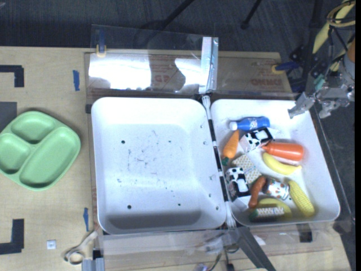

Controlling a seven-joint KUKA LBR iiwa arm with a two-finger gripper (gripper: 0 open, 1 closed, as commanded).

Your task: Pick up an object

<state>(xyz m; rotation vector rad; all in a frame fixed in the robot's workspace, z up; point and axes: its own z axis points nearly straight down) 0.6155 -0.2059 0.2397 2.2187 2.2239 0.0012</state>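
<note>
Several light, stiff, slick plastic toys fill the right bin (pixel 324 168); at its centre the banana (pixel 277 165) invites a mid-body pinch, while the gripper (pixel 316 103) hovers at two o'clock, its grasp unclear.

Faint reddish-brown printed lettering stands on the flat brown cardboard sheet (pixel 248 75) behind the two bins, once behind the clear plastic panel (pixel 152 66) and once to its right, but it is too blurred to read. The blue-and-white bottle (pixel 252 123) in the right white bin (pixel 324 168) bears a label whose print is too small to make out.
</note>
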